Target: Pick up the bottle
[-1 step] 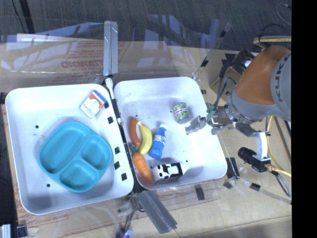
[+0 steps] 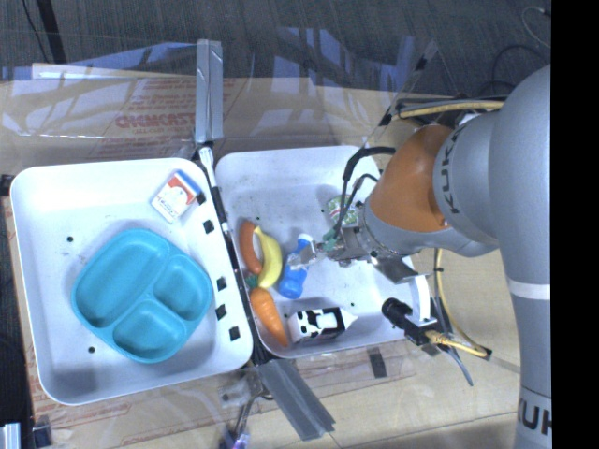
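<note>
blue bottle (image 2: pixel 294 271) is seen lying in the right bin (image 2: pixel 281 171), just beside a banana (image 2: pixel 269 256), with a hotdog (image 2: pixel 249 245) behind that and a carrot (image 2: pixel 270 316) below. the gripper (image 2: pixel 339 241) is placed low over the bin, close to the bottle's cap end; whether the jaws are open or closed cannot be told, perhaps hidden by the wrist. a teal divided tray (image 2: pixel 140 293) and a small card (image 2: pixel 174 197) are noted in the left bin (image 2: pixel 56 185).

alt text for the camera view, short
A grey and orange arm reaches into the right bin, its gripper beside a small blue bottle among a banana, carrot and cow-patterned toy. The left bin holds a blue divided tray and a small card.
</note>
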You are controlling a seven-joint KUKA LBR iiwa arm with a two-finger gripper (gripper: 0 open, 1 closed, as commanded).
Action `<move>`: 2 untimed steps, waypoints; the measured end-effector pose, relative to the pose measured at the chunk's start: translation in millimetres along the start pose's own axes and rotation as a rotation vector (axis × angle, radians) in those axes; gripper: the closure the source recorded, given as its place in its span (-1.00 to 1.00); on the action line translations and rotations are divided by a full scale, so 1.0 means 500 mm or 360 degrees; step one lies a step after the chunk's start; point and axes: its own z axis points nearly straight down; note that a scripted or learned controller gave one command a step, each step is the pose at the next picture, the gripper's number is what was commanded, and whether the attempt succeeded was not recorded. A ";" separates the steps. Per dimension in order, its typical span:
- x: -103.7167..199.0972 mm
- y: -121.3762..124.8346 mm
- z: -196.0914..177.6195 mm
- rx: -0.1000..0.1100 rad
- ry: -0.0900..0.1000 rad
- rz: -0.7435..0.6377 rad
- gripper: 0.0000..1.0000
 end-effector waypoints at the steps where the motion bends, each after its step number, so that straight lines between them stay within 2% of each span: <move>1: -0.001 -0.001 0.001 0.0003 -0.0001 0.0001 -1.00; 2: 0.083 0.041 0.044 0.0042 0.0010 -0.0232 -1.00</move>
